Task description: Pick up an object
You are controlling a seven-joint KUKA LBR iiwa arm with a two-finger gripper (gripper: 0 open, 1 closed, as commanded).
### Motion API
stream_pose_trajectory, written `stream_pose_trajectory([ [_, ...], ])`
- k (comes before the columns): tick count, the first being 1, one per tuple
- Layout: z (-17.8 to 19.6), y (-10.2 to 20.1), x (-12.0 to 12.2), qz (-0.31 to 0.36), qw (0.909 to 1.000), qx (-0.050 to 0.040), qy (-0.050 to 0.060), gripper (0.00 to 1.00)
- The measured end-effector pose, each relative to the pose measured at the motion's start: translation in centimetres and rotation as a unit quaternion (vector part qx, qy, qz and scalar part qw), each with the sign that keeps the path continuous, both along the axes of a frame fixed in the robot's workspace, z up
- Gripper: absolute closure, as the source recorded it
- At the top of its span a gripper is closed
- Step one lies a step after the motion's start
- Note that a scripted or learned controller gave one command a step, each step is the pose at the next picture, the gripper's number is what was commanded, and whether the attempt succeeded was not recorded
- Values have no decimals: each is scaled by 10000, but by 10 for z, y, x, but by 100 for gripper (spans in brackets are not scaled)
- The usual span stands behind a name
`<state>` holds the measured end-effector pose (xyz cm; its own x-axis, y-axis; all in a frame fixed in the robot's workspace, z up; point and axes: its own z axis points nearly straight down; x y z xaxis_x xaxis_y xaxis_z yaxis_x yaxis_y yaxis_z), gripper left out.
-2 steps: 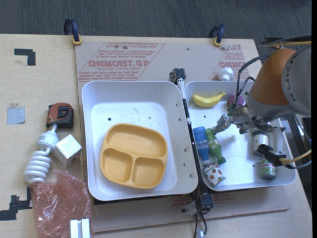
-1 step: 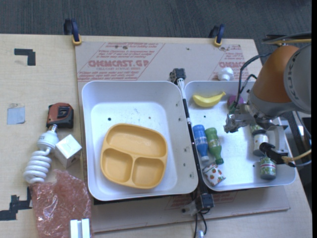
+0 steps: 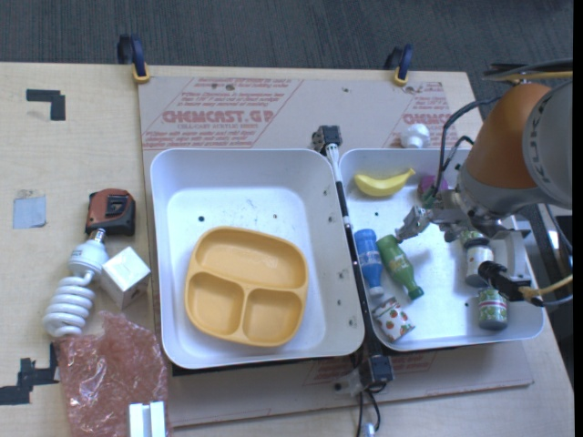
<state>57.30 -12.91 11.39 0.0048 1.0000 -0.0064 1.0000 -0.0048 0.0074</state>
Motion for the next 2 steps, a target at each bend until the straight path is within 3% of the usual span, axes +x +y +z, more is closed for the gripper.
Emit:
stream_pose_trajectory([
  [1,-21,28,-14,22,10000,30,32,0],
  [2,-11,27,-13,15,10000,26,17,100],
])
